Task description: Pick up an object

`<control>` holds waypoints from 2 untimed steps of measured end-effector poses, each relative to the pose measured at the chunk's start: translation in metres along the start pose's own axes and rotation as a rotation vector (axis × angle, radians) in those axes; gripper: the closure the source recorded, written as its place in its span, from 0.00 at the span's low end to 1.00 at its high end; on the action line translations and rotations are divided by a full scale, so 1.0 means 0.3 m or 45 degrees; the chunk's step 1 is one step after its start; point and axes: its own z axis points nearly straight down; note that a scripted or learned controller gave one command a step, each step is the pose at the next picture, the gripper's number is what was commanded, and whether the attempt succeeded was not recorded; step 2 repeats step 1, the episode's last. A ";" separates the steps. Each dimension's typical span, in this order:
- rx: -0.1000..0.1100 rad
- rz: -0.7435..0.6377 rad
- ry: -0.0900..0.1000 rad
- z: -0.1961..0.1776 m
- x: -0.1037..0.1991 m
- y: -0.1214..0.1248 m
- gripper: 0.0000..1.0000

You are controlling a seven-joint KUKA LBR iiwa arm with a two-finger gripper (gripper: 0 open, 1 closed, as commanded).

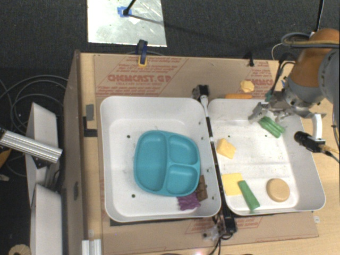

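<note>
Small green oblong plastic block (272, 127) lies tilted in right white bin (313, 187), near far right corner. End effector (272, 112) just above block, metal fingers (258, 112) spread wide, released, nothing between them; whether it touches block, cannot tell. Grey arm (314, 73) with orange band enters from right, wrist bent down to bin.

Dark carpet (223, 15) — cardboard-topped bench (175, 73)

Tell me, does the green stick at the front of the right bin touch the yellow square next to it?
Touching. The camera view shows the green stick lying against the right edge of the yellow square, with no white bin floor visible between them.
</note>
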 end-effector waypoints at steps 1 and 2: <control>-0.004 -0.001 0.000 -0.065 -0.072 0.010 0.00; -0.004 -0.001 0.000 -0.065 -0.072 0.010 0.00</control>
